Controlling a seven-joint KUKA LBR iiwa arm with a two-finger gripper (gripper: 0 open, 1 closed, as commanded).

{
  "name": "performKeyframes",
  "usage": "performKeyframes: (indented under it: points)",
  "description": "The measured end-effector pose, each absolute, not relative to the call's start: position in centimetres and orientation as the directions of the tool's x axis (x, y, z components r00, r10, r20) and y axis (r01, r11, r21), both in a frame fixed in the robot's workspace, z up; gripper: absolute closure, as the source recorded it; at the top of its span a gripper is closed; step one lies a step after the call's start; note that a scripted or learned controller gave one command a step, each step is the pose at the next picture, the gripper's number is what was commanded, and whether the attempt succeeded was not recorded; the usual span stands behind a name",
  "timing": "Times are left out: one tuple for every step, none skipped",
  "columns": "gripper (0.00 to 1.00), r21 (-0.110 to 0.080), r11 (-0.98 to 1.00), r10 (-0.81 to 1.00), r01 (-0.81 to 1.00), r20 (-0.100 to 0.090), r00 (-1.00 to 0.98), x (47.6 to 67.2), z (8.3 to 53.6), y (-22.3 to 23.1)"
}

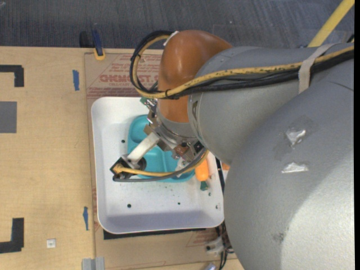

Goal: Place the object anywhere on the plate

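Bearing blurred red print (pixel 115 77), cardboard (pixel 109 90) underlies bin (pixel 152 215) and blue plate (pixel 138 133).

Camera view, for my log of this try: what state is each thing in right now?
white bin: flat on the bench, holding the plate.
blue plate: lying in the bin, largely covered by the arm.
orange object: lying at the plate's right rim; cannot tell whether it rests on the plate.
arm: reached in low over the plate.

Grey arm (pixel 281 128), orange band (pixel 183 66), yellow-black cables (pixel 253 71).
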State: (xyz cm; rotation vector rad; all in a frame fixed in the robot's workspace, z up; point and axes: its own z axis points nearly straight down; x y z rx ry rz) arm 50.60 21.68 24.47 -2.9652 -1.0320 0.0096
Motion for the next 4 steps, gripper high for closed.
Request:
performKeyframes:
  points:
    - [0.0, -0.004, -0.784, 0.621, 0.621, -0.005, 0.784, 50.6, 24.47, 21.68]
    - [0.0, -0.004, -0.784, 0.621, 0.621, -0.005, 0.784, 50.6, 24.47, 21.68]
    - [0.0, -0.004, -0.784, 0.621, 0.621, -0.005, 0.784, 50.6, 24.47, 21.68]
    - [0.0, -0.004, -0.784, 0.621, 0.621, -0.005, 0.784, 50.6, 24.47, 21.68]
